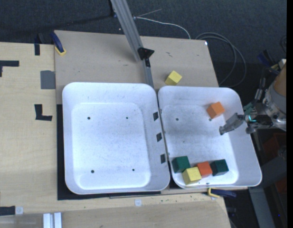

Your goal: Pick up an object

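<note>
Where the right bin meets its front wall, four blocks crowd together: a yellow block nearest, touching an orange block, with a dark green block to its left and another green block to its right. Farther back, the claw reaches in over the right rim, small and blurred, so I cannot tell how it is set; nothing shows in its grip. Most of the arm is cut off at the edge. Just beyond it lies a lone orange cube. Beside this bin sits the left bin. Farthest, a yellow cube rests on the tabletop.
</note>
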Action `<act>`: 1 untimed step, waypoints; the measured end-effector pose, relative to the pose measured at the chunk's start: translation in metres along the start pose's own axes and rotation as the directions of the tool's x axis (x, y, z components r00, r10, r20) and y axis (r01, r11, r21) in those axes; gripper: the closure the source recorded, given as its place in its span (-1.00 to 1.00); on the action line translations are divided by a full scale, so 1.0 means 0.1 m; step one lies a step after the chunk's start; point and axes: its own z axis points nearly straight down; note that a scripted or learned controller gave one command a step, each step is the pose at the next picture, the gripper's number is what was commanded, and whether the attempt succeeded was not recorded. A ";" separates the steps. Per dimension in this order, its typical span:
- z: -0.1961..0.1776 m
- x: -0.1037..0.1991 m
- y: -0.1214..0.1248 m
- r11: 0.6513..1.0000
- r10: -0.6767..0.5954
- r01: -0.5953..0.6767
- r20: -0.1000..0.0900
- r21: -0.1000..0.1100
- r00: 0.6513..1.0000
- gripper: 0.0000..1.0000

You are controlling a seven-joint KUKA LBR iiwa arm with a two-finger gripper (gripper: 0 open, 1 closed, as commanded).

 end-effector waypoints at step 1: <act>0.80 -0.04 0.94 1.000 -0.002 0.002 0.002 0.001 1.000 -1.00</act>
